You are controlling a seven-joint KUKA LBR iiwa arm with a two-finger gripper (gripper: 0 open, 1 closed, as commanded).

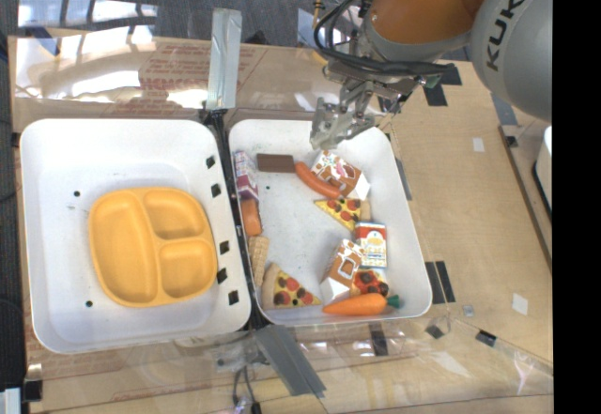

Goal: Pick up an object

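Nearest you, along the front wall of the right bin (421, 262), lies a toy carrot (355, 306), orange with a green tip; just beside it sit a pizza slice (287, 291) and a small carton with a house print (346, 264). Any of these could be the thing you pick, but the likeliest target is farther back: a red sausage (315, 180) lies slantwise near the bin's rear wall, touching a second printed carton (340, 172), with a brown chocolate bar (275, 161) just to its side. Judge these as light, hollow plastic toys, stiff and rather slick, so they may squirt out of a poor grip. Take the sausage across its narrow middle, where its sides run parallel; the cartons call for flat faces, not corners.

Your pincer (331, 133) hangs over the bin's rear edge, just above the sausage and carton, with nothing visibly between its fingers; whether they are spread or pressed together you cannot tell from this angle.

Farther out, the left bin (47, 177) holds a yellow divided plate (150, 245), well apart from the toys. Both bins rest on the desk (470, 187), which is covered in cardboard.
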